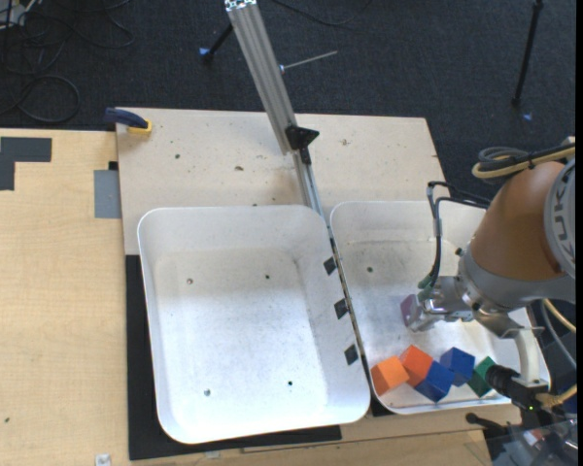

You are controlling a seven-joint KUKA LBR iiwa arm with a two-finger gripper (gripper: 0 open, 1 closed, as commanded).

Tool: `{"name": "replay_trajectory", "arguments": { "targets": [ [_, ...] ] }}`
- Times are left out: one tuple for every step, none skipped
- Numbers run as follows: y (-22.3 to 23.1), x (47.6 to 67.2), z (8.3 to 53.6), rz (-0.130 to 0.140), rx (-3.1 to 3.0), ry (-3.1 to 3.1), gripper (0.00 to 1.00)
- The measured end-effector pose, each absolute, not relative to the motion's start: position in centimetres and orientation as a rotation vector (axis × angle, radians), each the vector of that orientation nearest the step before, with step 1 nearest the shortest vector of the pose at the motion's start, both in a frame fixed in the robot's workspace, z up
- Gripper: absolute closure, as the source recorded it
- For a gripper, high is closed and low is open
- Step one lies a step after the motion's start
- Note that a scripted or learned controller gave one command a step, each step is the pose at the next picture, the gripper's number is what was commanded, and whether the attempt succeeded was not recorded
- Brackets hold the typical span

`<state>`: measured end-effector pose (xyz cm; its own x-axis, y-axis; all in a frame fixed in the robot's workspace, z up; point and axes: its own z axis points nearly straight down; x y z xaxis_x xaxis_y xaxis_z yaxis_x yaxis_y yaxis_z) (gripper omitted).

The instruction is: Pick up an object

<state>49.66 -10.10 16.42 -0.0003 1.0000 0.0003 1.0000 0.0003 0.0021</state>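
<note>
**Settle the pincer on one block before you close**

Your pincer (420, 316) hangs low in the right bin (389, 231), a small purple object (409, 308) just at its tip. You cannot tell from here whether it is open, closed, or gripping that piece. Just below it lie the orange blocks (402, 369), blue blocks (445, 373) and a green block (483, 372), crowded together. Pick the lone purple piece, centre over it, descend straight.

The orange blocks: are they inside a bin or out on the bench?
Inside. The orange blocks lie in the right bin, at its near edge beside the blue blocks.
</note>
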Motion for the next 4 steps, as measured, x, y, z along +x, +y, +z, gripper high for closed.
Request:
{"name": "replay_trajectory", "arguments": {
  "targets": [
    [-10.2,49.8,21.7,0.003,2.220,2.220,1.00],
    [-5.5,49.7,22.7,0.002,2.218,2.228,1.00],
    [0.6,49.5,22.1,-0.002,2.219,2.231,1.00],
    [5.5,50.5,21.8,-0.002,2.219,2.229,1.00]
  ]
}}
